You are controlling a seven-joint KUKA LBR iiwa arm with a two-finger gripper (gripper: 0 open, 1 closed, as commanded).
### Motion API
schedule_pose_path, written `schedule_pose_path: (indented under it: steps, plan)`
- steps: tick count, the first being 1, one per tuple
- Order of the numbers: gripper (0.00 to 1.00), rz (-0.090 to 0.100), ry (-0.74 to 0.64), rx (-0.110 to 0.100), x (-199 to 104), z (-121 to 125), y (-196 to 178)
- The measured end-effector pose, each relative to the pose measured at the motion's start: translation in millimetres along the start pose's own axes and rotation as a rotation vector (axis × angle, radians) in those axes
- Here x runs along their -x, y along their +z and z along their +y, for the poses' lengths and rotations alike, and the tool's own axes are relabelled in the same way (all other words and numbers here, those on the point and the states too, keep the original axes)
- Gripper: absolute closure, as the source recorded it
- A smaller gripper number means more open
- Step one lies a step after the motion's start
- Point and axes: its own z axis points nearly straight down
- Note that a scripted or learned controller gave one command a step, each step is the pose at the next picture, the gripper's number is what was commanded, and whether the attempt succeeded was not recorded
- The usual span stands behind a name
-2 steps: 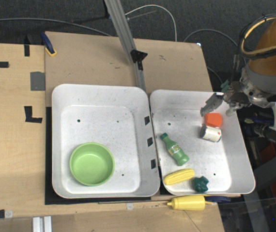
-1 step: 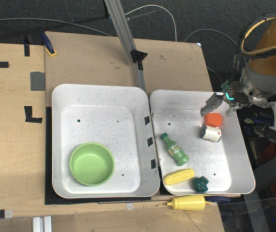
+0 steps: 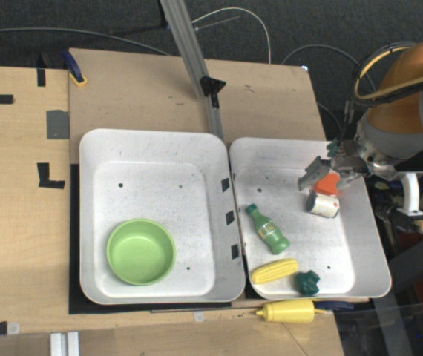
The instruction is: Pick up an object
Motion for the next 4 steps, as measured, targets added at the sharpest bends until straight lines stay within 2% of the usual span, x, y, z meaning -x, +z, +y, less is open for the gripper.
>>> schedule_pose_path:
  steps: [2,3,4]
  plan:
    - [0.00,0.000,-0.001,0.001,-15.3,2.1,98.3]
    - [1.00,0.001,-0.001,0.002,-15.6,2.2,86.3]
    - [1.00,-0.001,0.000,0.009,-12.4,-1.6,24.7]
